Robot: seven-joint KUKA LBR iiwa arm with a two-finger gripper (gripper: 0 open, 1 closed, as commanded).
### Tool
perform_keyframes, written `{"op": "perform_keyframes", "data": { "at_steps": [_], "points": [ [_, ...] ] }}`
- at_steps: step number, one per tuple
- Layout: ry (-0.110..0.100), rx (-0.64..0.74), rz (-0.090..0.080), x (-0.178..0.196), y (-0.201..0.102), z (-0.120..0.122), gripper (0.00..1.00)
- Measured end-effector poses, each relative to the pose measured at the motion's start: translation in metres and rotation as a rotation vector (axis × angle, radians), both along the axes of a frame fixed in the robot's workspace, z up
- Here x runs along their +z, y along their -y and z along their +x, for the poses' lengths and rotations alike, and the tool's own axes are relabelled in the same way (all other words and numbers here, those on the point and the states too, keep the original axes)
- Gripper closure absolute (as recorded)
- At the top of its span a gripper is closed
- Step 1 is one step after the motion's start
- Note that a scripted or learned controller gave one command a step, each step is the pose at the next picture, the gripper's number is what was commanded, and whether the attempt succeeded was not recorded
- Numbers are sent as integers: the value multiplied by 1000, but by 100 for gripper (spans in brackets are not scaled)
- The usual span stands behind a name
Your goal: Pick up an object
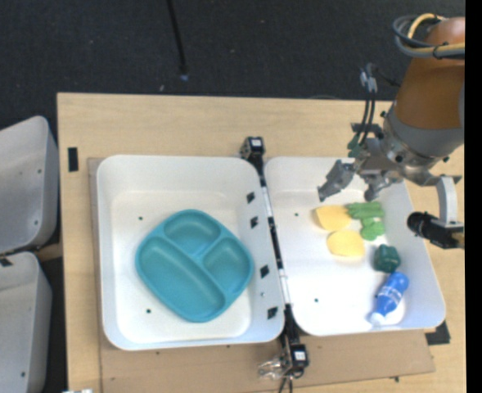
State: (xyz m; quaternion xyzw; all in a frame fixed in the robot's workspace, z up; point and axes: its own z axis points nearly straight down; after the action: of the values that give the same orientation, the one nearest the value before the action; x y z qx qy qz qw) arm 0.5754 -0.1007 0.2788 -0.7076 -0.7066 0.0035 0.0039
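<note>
My gripper (354,183) hangs over the back of the right bin (306,301), its two grey fingers spread apart with nothing between them. Just below it lie two yellow pieces, one (331,217) nearer the fingers and one (345,244) further forward. A light green object (367,218) lies beside them on the right. A dark green object (385,258) sits further forward, and a blue and white bottle (389,296) lies near the bin's front right corner.
The left bin (118,318) holds a teal divided plate (193,264). A black-clipped divider (269,244) runs between the two bins. The arm's orange band (429,80) rises at the right, above the bin's back edge.
</note>
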Motion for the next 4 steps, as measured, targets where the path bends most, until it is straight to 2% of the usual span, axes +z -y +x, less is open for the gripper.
{"op": "perform_keyframes", "data": {
  "at_steps": [1, 2, 4],
  "points": [
    [12, 3, 0, 7, -1, 2, 0],
    [12, 1, -2, -35, 7, 1, 0],
    [12, -5, -3, -126, 1, 11, 0]
  ]
}}
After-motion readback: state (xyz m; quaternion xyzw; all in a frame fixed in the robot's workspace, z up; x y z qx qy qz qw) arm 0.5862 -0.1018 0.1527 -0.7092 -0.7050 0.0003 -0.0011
